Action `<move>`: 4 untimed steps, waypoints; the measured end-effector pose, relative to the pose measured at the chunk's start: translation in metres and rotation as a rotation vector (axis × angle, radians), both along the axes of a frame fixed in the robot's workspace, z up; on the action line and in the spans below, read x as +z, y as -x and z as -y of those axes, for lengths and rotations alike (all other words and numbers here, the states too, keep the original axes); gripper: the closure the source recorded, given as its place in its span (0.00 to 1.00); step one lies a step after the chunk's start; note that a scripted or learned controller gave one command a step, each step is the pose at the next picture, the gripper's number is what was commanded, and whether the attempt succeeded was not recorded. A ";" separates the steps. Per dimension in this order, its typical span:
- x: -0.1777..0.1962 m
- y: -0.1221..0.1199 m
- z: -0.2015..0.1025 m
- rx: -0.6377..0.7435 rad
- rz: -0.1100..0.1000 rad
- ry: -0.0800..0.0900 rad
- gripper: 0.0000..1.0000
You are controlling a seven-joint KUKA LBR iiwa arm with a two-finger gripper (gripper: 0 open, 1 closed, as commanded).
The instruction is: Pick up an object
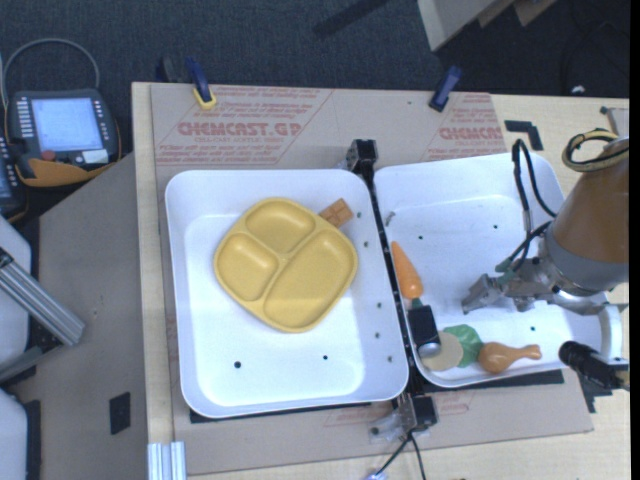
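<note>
My gripper [478,293] hangs over the lower middle of the right bin [470,193], pointing left from the grey and orange arm [590,233]. Just below it lie a green object [464,336], a tan disc [447,353] and an orange drumstick-shaped toy [505,353]. An orange carrot [405,270] and a black object [423,328] lie along the bin's left wall. I see nothing held in the gripper.
The left bin [200,348] holds a yellow divided plate [287,264] with a small brown block [336,211] at its upper right edge. A black divider clamp [362,154] sits between the bins. A teach pendant [62,133] lies off the bench at the left.
</note>
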State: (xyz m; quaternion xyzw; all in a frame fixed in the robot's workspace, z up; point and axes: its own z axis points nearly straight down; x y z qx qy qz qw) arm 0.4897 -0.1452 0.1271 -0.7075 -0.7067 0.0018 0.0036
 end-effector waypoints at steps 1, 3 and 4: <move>-0.040 -0.001 0.001 -0.002 0.008 0.002 0.00; 0.019 -0.007 0.006 0.002 0.012 0.005 1.00; 0.064 -0.007 0.012 0.002 0.013 0.005 1.00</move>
